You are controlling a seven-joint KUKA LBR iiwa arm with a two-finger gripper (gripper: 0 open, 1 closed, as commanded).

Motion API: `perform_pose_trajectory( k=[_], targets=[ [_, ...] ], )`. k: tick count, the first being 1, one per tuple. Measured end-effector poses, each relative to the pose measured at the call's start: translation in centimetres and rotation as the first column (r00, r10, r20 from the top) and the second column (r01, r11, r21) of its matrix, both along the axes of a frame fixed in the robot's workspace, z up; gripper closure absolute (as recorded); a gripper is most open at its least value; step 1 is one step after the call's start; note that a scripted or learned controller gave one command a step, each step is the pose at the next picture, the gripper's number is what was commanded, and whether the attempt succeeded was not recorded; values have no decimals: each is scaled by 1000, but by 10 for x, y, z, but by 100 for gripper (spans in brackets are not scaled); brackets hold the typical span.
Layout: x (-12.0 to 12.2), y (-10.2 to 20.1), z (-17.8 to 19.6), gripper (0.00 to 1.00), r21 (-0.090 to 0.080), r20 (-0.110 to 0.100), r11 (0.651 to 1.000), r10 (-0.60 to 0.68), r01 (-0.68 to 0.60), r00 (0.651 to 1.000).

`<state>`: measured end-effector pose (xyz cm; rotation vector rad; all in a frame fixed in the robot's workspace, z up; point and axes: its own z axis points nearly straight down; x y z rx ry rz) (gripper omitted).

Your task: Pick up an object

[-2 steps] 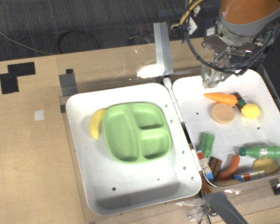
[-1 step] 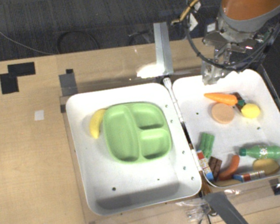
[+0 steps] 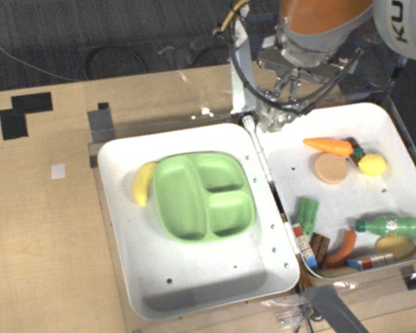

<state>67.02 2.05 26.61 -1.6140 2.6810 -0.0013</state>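
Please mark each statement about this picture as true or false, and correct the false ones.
1. The green divided plate lies in the left bin. True.
2. The banana lies in the right bin. False: it lies in the left bin, at the plate's left edge.
3. The carrot lies in the right bin, near the round tan disc. True.
4. The gripper holds the lemon. False: the lemon lies on the bin floor, apart from the gripper, which is at the bin's far edge.
5. The green bottle stands upright. False: it lies on its side.

Two white bins (image 3: 206,293) (side by side), bench (image 3: 40,255)
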Motion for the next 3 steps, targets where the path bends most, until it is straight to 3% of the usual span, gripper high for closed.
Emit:
perform_pose_trajectory(
  k=[2, 3],
  targets=[
    [4, 1, 27, 100, 7, 23, 1000, -4, 3, 1000],
    [-61, -99, -47, 100, -6, -9, 998, 65, -65, 998]
  ],
)
